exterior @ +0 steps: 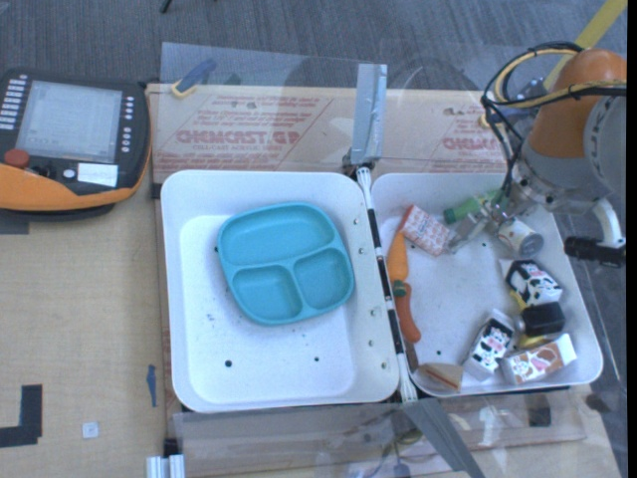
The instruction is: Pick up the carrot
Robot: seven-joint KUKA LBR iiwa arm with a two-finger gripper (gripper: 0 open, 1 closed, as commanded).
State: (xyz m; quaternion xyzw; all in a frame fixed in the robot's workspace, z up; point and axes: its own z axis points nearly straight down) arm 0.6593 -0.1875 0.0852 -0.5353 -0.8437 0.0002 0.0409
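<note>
A tan shell-shaped toy lies lowest in frame, the long orange plastic carrot above it untouched, while the pincer, whose closure I cannot tell, hovers upper right.

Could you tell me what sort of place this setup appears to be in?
Most likely a robotics lab test bench: a grey arm reaches over two white bins, an orange teach pendant lies beside them, and toy items like a carrot and a blue divided plate serve as practice objects.
</note>
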